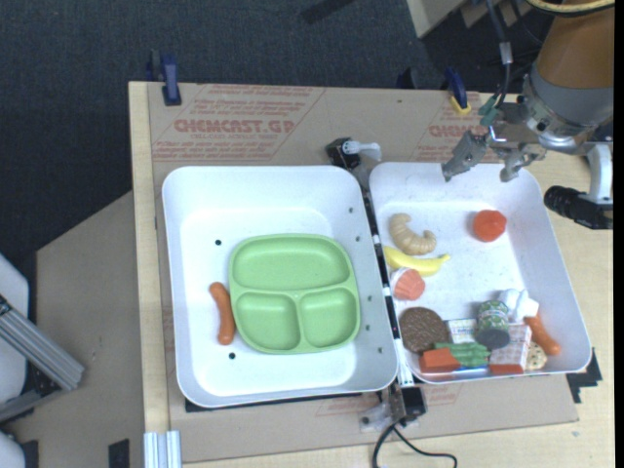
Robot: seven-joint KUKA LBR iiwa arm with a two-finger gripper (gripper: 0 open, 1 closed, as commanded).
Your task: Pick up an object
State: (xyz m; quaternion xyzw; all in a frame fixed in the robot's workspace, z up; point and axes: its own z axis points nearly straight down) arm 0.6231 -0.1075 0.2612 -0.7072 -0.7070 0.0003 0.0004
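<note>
Above the right shallow white bin's (558,252) far edge, your two-finger gripper (485,164) hangs with fingers spread, gripping nothing. Below it you see one round red tomato-like toy (489,225), one yellow plastic banana (417,259), one tan croissant (410,232) — all apart. Left bin (185,261): one green three-compartment plate (292,292), one orange sausage (223,312) beside it.

Two bins sit side by side on the bench. In the left bin (185,261), a divided plate (292,292) lies in the middle, with a sausage (223,312) just beside its left edge. In the right bin (556,252), a croissant (410,232) lies near the left wall, a banana (416,258) just before it, a tomato (489,225) toward the right wall. A cookie (422,328) and a heap of small packages (492,339) crowd the near edge.
</note>
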